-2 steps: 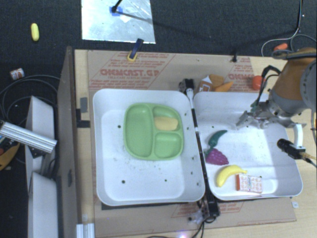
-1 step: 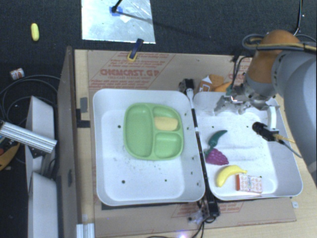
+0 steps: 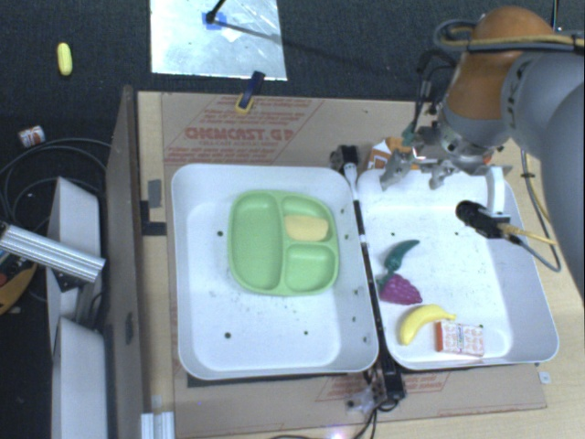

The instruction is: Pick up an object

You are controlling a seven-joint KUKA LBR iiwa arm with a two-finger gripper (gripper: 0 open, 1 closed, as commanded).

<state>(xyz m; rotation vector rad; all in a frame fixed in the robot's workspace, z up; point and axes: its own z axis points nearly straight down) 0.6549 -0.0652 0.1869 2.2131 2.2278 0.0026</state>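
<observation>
Camera view — cardboard-topped bench [image 3: 274, 122]; dark floor [image 3: 73, 26]; two white bins [image 3: 210, 337].

Open floor across the right bin's [image 3: 539, 327] middle and far-right area. Near edge obstructed by teal pepper [image 3: 399, 253], purple grapes [image 3: 400, 290], banana [image 3: 422, 322] and small carton [image 3: 459, 338]. Left bin [image 3: 196, 337] centre blocked by green divided plate [image 3: 281, 243]; margins passable.
</observation>
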